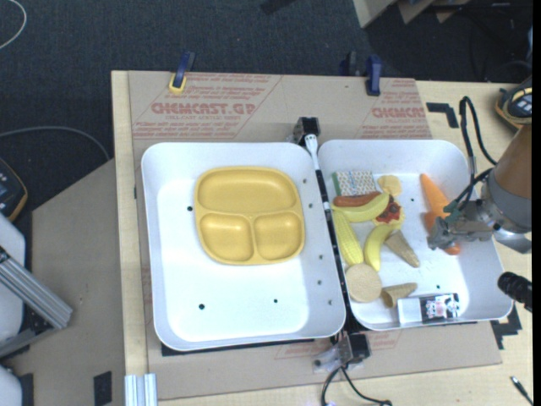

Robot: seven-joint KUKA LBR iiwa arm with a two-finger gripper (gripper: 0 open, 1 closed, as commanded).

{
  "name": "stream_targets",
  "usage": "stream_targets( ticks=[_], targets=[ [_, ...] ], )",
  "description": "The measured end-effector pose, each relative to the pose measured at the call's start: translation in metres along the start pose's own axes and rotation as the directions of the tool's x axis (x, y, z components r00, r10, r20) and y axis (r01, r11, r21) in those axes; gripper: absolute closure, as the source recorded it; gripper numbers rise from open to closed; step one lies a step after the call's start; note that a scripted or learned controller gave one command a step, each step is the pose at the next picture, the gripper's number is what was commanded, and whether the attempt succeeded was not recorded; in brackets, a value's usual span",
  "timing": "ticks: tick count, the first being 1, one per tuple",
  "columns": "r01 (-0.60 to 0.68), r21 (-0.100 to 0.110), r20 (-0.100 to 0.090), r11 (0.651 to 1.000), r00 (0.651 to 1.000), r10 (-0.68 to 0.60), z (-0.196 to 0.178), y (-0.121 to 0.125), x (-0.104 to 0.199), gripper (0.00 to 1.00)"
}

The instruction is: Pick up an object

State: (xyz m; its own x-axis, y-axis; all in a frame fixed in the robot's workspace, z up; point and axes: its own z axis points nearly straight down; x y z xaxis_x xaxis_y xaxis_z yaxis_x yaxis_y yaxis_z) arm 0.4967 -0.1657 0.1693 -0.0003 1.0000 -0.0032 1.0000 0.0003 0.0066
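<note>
The hand (446, 231) sits at the right side of the frame, low over the right bin (473, 290), right at the lower end of an orange carrot (433, 194) that lies slantwise along the bin's right part; something orange shows at the fingertips, but the view is too coarse there to tell how far the hand is open or whether it truly has hold of the carrot. The carrot looks like a light, stiff toy of smooth plastic, tapered and likely slippery, so the thick middle across its narrow width seems the safest place to take it. The right bin is crowded toward its left: a yellow banana (365, 209) and a corn cob (348, 240) lie touching, a red sausage (357, 199) rests across the banana, a round cracker (364, 282) sits below them, and a small white box (429, 309) lies by the lower rim. The left bin (169, 294) holds a yellow divided plate (249, 214) in its upper middle. Both bins rest side by side on the table (135, 108).
</note>
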Motion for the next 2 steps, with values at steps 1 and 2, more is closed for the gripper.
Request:
stream_targets(
  ticks=[1, 2],
  targets=[
    [0.001, -0.002, 0.000, 1.000, 1.000, -0.001, -0.054, 0.002, -0.001, 1.00],
    [0.005, 0.003, -0.003, 1.000, 1.000, -0.005, -0.044, 0.036, 0.042, 1.00]
  ],
)
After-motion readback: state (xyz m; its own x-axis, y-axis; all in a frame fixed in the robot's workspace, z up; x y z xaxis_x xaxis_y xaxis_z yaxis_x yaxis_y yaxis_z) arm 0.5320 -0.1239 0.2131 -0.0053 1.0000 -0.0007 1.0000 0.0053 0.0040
